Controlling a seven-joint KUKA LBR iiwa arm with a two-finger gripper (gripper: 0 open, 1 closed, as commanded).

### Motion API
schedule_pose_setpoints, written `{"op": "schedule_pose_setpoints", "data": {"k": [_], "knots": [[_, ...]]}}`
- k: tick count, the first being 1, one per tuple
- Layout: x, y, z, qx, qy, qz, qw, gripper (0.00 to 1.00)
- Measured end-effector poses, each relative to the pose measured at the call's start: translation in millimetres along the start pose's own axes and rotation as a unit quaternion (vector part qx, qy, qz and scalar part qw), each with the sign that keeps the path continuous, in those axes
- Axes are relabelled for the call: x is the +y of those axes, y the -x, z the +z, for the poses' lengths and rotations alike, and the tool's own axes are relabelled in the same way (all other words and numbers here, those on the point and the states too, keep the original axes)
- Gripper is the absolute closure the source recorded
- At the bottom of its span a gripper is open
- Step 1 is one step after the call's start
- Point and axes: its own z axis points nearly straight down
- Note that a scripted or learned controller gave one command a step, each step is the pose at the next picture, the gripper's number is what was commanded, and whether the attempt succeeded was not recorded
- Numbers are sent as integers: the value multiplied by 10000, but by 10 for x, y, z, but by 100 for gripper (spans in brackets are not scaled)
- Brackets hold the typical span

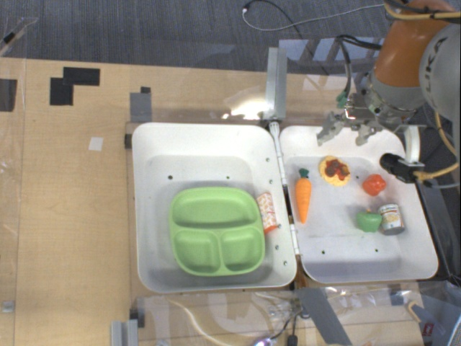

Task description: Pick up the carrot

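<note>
The carrot (303, 198), orange with a green top, lies lengthwise in the left part of the right bin (338, 254), close to the divider. My gripper (348, 128) hovers over the bin's far edge, up and to the right of the carrot and well apart from it. Its fingers are spread and nothing sits between them.
In the right bin lie a small pizza slice (336, 170), a red tomato (373, 185), a green item (368, 221) and a small can (390, 218). The left bin (155, 161) holds a green divided plate (216, 231) and a small packet (267, 211).
</note>
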Motion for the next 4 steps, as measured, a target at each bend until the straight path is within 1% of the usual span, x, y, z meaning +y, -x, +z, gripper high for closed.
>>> {"op": "schedule_pose_setpoints", "data": {"k": [1,2,3,4], "knots": [[-525,2,1019,-1,-3,-183,9998,0],[-909,154,1176,-8,60,-843,9964,0],[-880,128,1050,3,92,-858,9963,100],[-501,-436,-177,-2,18,-1217,9926,100]]}}
